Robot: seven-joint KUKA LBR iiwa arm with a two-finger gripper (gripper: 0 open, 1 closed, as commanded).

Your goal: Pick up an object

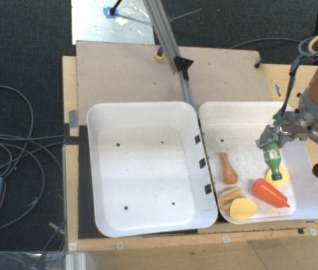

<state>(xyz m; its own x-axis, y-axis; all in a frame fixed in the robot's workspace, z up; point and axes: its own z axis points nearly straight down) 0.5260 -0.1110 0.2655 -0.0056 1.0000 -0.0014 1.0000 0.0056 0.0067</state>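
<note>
Nearest us in the right white bin (310, 210) lie a pale yellow disc (243, 208) and an orange carrot-shaped toy (269, 192); beyond, a small green plastic bottle (272, 161) hangs upright. We judge it lifted, since the metal gripper (272, 141) is clamped on its cap.

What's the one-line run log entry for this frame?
arm: over right white bin | pincer: at top of green plastic bottle | bottle: upright-ish, base by yellow piece | lift: not confirmed | also in bin: orange carrot-shaped toy
</note>
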